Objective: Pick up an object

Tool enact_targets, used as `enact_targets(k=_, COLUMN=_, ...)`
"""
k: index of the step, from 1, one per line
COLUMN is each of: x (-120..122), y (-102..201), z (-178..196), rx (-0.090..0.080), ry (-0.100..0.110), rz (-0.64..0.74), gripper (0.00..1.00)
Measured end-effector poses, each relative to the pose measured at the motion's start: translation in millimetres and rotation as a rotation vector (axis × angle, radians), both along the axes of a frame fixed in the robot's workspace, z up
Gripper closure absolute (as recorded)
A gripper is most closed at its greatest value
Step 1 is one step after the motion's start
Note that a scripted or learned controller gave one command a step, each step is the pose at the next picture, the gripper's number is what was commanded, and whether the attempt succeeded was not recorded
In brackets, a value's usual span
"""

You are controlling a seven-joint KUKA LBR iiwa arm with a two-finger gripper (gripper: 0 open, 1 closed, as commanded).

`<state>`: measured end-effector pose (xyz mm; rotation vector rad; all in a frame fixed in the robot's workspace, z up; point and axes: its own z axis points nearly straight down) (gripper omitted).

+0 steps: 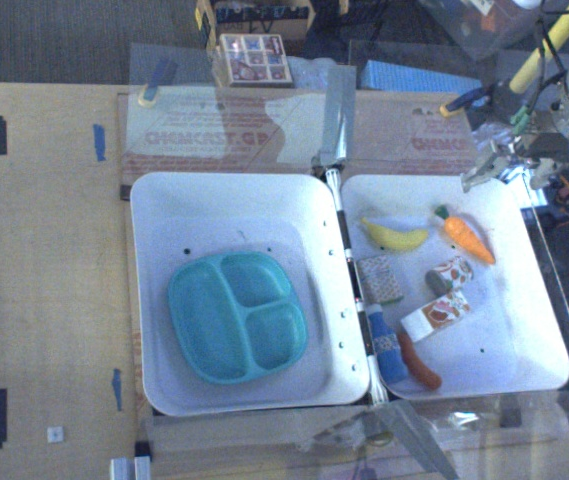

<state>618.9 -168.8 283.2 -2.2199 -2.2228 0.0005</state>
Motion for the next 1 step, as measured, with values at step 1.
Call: enact_targets(k=1, x=31.1, y=-18.0, z=-157.9, rx=0.000, ry=-0.001, rz=0.132, gripper=0.00)
